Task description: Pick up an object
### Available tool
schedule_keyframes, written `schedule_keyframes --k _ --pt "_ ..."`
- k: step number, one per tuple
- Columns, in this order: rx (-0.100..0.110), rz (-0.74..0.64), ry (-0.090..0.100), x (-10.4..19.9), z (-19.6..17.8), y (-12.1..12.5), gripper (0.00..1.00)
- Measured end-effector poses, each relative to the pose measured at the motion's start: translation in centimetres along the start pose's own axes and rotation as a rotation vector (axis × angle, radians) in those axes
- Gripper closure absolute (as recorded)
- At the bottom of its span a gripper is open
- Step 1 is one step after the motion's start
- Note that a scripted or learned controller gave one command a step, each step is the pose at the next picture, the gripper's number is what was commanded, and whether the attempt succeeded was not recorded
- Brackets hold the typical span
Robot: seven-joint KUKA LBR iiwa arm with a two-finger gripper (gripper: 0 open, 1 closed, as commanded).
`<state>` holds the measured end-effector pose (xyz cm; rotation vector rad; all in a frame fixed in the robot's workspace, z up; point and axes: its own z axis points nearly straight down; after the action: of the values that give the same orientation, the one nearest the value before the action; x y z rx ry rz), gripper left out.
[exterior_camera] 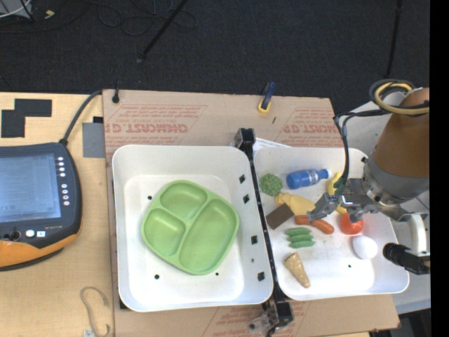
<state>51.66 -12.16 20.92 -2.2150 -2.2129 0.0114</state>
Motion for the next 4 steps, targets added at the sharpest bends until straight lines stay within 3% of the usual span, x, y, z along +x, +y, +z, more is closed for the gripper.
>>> schedule_keyframes --k 1,3,4 --pt "-0.011 -0.002 -0.002 0.0 -0.5 0.2 0.00" --pt "-0.003 -0.002 0.001 0.0 11.9 0.4 0.00" --pt "-0.007 0.003 0.000 -0.1 12.3 0.3 0.00"
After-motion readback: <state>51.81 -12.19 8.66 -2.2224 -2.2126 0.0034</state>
